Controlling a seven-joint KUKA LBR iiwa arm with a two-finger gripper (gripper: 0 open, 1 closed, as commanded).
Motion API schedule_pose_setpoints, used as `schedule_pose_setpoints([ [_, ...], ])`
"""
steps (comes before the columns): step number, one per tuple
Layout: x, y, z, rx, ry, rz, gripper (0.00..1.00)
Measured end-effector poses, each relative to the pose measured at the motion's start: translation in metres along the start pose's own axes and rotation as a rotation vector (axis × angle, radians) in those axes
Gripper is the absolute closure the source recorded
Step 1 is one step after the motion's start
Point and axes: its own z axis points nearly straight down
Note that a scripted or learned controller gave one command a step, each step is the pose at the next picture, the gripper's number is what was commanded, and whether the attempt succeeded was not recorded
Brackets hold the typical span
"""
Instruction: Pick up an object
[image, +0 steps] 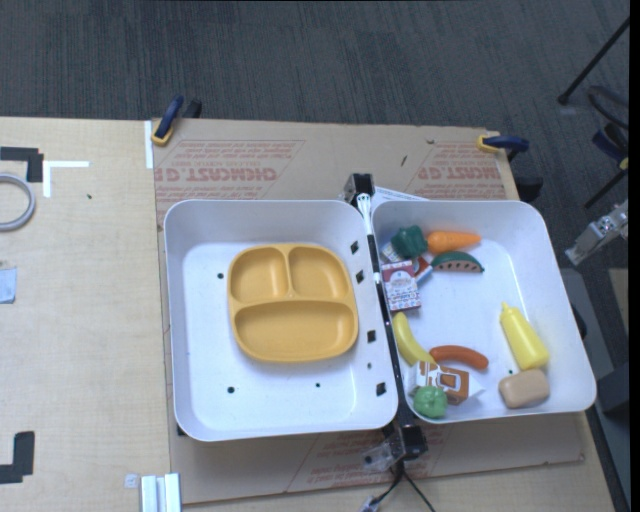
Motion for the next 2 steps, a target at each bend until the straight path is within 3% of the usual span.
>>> schedule_pose_setpoints([
  [1, -0.001, 0.001, -0.010, -0.002, -0.004, -0.003, 1.00],
  [2, 0.028, 0.007, 0.118, 0.002, 0.013, -0.553, 1.00],
])
